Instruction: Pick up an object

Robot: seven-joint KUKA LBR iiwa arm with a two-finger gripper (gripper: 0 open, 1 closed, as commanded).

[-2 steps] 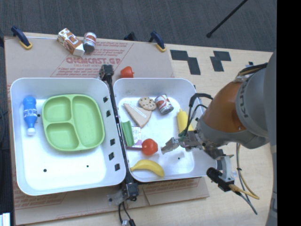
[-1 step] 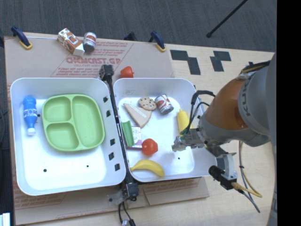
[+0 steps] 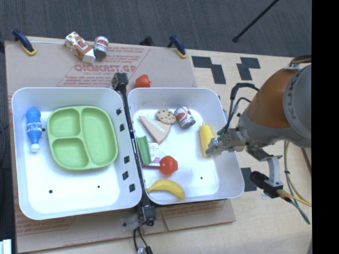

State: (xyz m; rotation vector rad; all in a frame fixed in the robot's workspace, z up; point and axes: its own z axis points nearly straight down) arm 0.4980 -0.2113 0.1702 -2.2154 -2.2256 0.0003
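Your gripper (image 3: 212,147) sits at the right bin's (image 3: 229,180) edge, beside the yellow bottle (image 3: 205,135); jaw state unreadable, likely lining up that grab.

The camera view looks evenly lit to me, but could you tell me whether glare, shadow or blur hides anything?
Camera view: light is soft and even, no strong glare on the white bins; faint shadows lie under the banana and green tray; the gripper is dim and slightly soft, its fingers unreadable.

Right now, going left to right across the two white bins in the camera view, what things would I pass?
Blue bottle → green divided plate → banana → small can → yellow bottle → gripper at the right bin's edge.
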